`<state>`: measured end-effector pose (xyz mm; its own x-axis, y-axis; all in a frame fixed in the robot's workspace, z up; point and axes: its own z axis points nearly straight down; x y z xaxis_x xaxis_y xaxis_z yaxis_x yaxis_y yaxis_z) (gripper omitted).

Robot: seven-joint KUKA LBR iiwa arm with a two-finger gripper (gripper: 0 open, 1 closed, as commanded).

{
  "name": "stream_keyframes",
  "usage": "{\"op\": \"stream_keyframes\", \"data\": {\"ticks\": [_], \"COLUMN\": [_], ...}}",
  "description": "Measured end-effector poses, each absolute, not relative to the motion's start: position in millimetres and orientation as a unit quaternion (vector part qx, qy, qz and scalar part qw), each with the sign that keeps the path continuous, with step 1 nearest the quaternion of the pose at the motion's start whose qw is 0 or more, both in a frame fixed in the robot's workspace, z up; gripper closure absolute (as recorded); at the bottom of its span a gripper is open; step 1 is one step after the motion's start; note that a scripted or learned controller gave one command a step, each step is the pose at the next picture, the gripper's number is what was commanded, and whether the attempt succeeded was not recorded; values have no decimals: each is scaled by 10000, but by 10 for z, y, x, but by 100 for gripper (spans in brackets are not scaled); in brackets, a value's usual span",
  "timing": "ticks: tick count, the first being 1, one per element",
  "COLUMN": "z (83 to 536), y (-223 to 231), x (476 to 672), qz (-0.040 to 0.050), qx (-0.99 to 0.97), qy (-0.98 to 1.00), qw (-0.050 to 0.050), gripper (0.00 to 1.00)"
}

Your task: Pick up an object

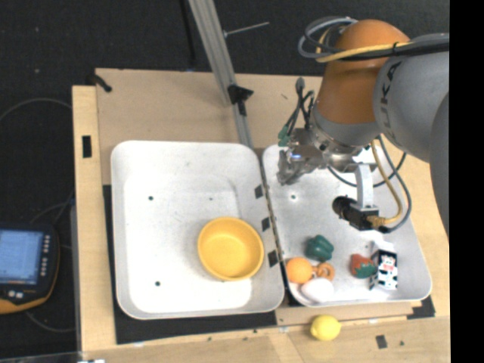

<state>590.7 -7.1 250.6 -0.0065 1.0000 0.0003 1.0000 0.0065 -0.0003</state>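
Grey pincer (291, 165) hung over the right bin's (404, 237) far left corner; whether open or shut, I couldn't tell. Green toy (319, 246) and orange ball (299, 269) lay nearer, apart from it

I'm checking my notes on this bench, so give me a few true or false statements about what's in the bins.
1. The yellow bowl sits in the left bin. True.
2. The lemon lies inside the right bin. False: it lies on the bench outside, in front of it.
3. The gripper is over the left bin's middle. False: it is over the right bin's far left corner.
4. The green object lies in the right bin. True.
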Motion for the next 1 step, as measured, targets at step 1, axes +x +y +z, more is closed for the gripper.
{"op": "stream_keyframes", "data": {"ticks": [1], "z": [2529], "y": [375], "x": [5823], "qz": [-7], "qx": [-7043], "qy": [-7099], "qw": [10], "gripper": [100]}}
